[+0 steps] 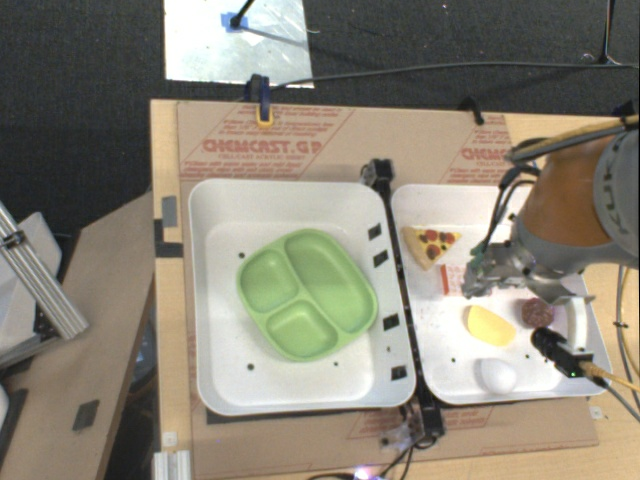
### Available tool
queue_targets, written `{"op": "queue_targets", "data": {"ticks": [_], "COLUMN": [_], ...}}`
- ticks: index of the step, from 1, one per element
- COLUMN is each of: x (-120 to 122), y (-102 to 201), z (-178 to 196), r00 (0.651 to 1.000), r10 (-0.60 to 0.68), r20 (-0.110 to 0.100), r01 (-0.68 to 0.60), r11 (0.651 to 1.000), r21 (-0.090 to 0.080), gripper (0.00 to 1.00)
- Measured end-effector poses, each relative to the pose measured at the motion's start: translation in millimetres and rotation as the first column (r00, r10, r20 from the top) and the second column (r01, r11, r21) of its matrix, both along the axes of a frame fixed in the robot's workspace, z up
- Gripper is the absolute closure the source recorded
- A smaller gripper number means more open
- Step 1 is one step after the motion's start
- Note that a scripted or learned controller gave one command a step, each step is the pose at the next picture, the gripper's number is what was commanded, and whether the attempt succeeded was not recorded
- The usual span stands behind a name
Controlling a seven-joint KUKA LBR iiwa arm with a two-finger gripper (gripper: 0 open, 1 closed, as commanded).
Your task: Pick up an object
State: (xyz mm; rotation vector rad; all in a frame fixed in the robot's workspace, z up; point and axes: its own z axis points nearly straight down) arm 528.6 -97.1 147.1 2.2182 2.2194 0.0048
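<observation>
You are seeing two white bins side by side. The left bin [215, 368] is carrying a green divided plate [306, 293], lying slanted. In the right bin [440, 386] the arm is reaching in from the right, and its gripper [480, 276] is hanging near the middle; I cannot tell how it is set. Just below it a yellow object [489, 325] is lying, its long axis slanting. A pizza slice toy [430, 243] is pointing down. A dark red round piece [537, 313] and a white piece [496, 374] are sitting near the bin's lower edge.
</observation>
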Motion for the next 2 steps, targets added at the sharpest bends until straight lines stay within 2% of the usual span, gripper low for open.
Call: {"op": "queue_targets", "data": {"ticks": [2], "x": [5], "y": [10], "z": [102], "r00": [1.000], "r10": [0.004], "r20": [0.002], "r01": [-0.004], "r11": [1.000], "r21": [0.000], "gripper": [1.00]}}
